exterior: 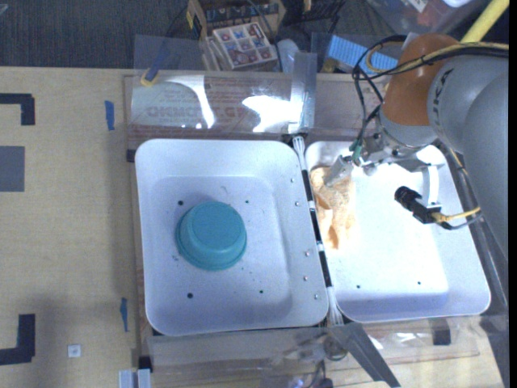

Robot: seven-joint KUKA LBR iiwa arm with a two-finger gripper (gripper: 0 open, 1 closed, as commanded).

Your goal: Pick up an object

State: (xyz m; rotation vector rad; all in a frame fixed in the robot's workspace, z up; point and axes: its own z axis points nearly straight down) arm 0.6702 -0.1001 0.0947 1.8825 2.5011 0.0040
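Jaws cannot be judged on the gripper [355, 158]. A crumpled orange cloth [335, 204] is laid lengthwise along the right bin [420, 289] wall.

Strong overhead light washes out the right bin [404, 273] at lower right, nearly erasing its floor. Glare streaks the clear panel [218, 103] at upper centre. The top of the frame is dim; the picture is slightly soft and grainy throughout.
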